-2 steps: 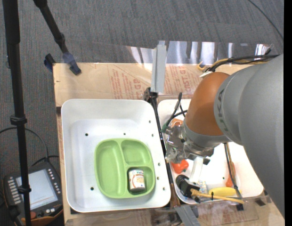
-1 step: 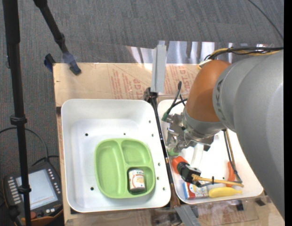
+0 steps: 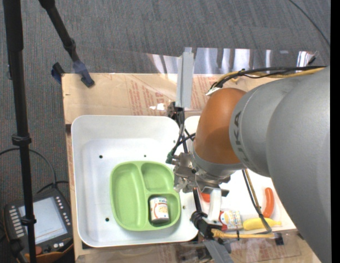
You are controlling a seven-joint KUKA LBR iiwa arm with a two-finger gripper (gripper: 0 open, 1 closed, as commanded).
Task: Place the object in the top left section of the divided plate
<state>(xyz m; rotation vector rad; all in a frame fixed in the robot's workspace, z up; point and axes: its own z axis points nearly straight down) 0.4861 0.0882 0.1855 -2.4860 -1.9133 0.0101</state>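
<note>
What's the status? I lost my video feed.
Hand low over bin edge, right of green plate. Small can sits in plate's lower right section, not top left. Path clear.

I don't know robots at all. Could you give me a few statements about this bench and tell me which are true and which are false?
1. The divided plate is green. True.
2. The plate lies in the right bin. False: it lies in the left bin.
3. A small can sits in a plate section. True.
4. The can is in the plate's largest section. False: it is in the small lower right section.
5. A banana lies in the right bin. True.
</note>
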